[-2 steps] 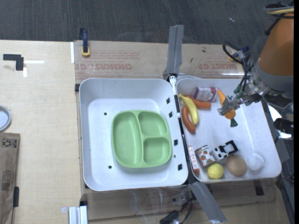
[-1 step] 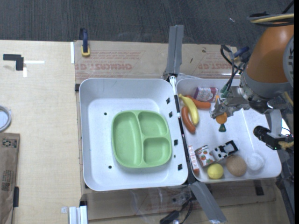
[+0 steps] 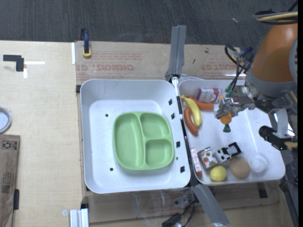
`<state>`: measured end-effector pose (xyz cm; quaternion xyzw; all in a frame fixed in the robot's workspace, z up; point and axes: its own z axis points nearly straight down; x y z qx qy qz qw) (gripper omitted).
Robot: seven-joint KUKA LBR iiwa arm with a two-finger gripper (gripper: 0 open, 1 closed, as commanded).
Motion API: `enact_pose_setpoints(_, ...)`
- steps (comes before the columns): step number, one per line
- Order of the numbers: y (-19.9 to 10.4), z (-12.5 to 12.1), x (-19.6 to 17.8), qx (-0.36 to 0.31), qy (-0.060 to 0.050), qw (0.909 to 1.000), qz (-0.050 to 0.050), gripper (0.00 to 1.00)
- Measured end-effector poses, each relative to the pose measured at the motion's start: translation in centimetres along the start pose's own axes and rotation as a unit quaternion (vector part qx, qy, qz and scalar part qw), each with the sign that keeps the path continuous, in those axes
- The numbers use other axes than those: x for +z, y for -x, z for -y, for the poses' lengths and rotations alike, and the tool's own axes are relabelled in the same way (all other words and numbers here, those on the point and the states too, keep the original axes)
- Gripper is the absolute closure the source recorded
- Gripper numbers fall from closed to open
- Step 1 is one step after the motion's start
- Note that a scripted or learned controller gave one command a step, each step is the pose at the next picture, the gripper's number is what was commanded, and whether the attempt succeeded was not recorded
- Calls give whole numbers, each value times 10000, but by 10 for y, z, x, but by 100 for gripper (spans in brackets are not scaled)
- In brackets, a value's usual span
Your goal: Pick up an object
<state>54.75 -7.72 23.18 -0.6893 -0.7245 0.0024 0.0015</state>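
Nearest the lens, low in the frame, the small yellow round lemon (image 3: 218, 173) lay by the right white bin's (image 3: 271, 176) front wall. Up at right, the gripper (image 3: 225, 111) pinched a small orange carrot-like piece (image 3: 227, 118) between its fingers, above the bin floor. Judged mid-lift; next came a clean rise. Left of it lay the yellow banana (image 3: 192, 109).

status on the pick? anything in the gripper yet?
Done: the arm is over the right bin, with the gripper low beside the banana. In hand: a small orange piece sits at the gripper tip; whether it is gripped is unclear. Left: a confirmed grasp and lift. The lemon, the brown ball and the green tray in the left bin lie untouched.
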Motion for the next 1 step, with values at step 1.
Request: enact_pose_setpoints(1,13,-14,-85,-113,14,9999,3,100)
